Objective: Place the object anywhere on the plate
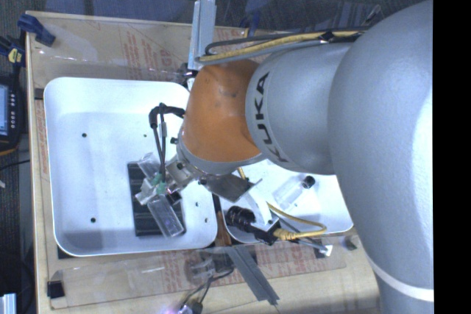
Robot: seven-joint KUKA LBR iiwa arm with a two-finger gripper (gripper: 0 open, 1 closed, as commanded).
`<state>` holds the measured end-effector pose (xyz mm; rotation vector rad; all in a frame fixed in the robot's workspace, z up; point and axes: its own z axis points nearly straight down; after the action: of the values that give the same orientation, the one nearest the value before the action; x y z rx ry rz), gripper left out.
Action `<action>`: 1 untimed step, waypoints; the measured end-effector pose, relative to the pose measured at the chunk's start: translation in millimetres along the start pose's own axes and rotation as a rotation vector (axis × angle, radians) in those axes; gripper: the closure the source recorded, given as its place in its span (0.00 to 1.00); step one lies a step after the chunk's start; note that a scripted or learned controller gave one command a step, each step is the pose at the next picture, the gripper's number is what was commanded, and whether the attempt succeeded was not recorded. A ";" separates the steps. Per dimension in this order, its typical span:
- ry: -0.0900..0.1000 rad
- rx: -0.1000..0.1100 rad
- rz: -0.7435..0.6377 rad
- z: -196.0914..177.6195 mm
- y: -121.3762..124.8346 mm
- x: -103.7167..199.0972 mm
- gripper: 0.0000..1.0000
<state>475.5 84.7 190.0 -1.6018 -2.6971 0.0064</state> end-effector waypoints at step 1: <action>-0.002 -0.002 0.219 -32.7 34.9 65.1 1.00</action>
<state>475.2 158.6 222.5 -1.8886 -2.5080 0.0061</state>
